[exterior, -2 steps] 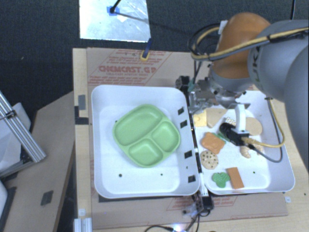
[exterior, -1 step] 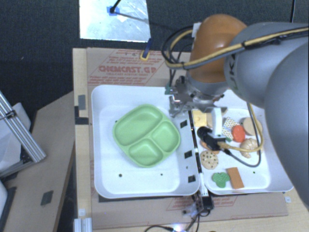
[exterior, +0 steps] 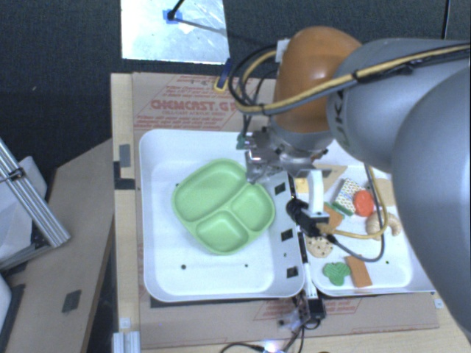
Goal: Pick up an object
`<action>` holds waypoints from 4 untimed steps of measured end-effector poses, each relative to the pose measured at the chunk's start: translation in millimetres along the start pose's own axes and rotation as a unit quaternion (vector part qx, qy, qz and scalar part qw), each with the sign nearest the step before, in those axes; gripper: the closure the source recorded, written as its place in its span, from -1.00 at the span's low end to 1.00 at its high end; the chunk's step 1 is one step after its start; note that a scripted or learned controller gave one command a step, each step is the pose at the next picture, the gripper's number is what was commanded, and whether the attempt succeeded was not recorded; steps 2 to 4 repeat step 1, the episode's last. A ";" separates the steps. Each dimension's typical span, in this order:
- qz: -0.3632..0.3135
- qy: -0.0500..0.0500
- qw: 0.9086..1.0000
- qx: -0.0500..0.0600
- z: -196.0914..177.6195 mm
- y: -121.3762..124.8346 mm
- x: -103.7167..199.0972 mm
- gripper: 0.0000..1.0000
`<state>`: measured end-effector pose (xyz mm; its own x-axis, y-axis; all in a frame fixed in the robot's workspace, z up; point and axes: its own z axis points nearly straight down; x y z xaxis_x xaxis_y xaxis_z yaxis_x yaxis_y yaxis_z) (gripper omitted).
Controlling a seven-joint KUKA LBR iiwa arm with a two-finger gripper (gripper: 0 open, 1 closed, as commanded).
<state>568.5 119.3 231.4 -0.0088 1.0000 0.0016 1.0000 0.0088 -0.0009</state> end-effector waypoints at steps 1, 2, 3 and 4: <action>0.004 -0.001 1.000 0.000 10.4 -6.1 -5.7 1.00; 0.004 -0.001 1.000 0.000 10.4 -6.1 -5.7 1.00; 0.004 -0.001 1.000 0.000 10.4 -6.1 -5.7 1.00; 0.004 -0.001 1.000 0.000 10.4 -6.1 -5.7 1.00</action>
